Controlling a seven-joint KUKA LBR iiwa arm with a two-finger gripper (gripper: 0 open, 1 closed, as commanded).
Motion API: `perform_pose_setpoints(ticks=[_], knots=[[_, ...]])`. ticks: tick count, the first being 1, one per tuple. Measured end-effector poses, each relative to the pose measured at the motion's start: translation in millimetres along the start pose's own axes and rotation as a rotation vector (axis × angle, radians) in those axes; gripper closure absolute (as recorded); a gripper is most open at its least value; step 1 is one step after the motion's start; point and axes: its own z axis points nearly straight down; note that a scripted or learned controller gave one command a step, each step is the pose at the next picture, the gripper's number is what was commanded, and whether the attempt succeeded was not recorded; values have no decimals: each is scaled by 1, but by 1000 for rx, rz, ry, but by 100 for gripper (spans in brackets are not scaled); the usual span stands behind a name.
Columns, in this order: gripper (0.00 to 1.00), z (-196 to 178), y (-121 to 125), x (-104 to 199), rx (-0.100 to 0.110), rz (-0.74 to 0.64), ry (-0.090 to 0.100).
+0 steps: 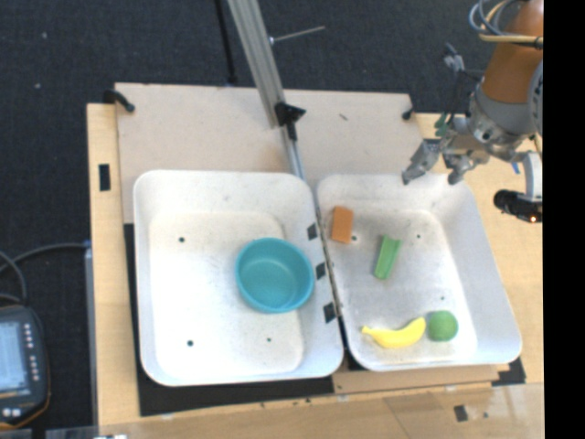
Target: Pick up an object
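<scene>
Two fingers of the gripper [431, 169] spread apart above the right bin [475, 236], arm cut off at the frame's edge.

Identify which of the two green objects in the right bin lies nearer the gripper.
The green block, elongated, mid-bin; the green ball sits farther from the gripper, beside the banana.

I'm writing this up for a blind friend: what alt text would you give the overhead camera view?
A robot arm's open claw hangs over the back edge of the right white bin, holding nothing. That bin holds an orange block, a green block, a banana and a green ball; the left bin holds a blue bowl.
</scene>
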Motion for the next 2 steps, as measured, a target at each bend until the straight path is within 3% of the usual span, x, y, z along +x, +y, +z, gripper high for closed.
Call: perform_pose_setpoints(ticks=[1, 2], knots=[[0, 0, 0, 0, 1, -1, -1], [0, 60, 5, -6, 4, -1, 0]])
